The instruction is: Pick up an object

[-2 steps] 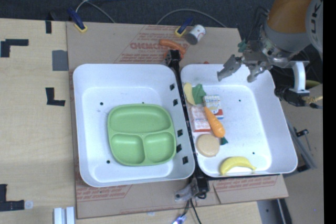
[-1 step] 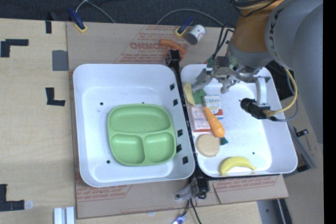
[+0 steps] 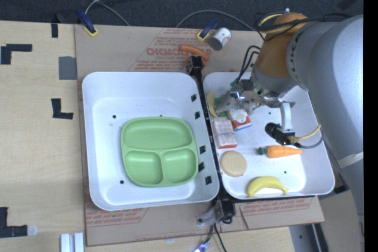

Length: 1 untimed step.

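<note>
Reaching in from the right edge of the frame, the grey arm lowers its gripper into the upper left part of the right bin, over a small clutter of packets; whether it is open or closed cannot be told. Left of centre, the left bin holds a green divided plate. Along the right bin's lower half lie a carrot, a banana and a round cookie.

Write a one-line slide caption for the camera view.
Grey KUKA arm's gripper low over small packets in right white bin; green divided plate in left white bin.
</note>
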Tool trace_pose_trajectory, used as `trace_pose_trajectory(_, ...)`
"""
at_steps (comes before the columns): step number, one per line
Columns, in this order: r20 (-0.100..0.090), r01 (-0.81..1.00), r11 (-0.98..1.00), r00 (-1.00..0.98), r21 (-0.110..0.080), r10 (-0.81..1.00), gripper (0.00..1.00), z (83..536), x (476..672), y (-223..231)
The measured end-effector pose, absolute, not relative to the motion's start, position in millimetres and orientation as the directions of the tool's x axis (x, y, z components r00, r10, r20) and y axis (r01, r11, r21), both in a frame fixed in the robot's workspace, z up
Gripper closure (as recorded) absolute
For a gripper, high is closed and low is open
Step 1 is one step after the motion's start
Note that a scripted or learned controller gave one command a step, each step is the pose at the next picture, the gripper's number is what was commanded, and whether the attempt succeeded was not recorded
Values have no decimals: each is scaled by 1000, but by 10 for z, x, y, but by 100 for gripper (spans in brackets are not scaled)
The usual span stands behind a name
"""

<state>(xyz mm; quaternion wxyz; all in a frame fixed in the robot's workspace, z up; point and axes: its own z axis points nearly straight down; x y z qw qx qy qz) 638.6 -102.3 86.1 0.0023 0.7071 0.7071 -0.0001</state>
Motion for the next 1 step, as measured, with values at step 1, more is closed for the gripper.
trace_pose_trajectory(1,-3,1000,1,-1,3,1000,100,963,6389,-1020)
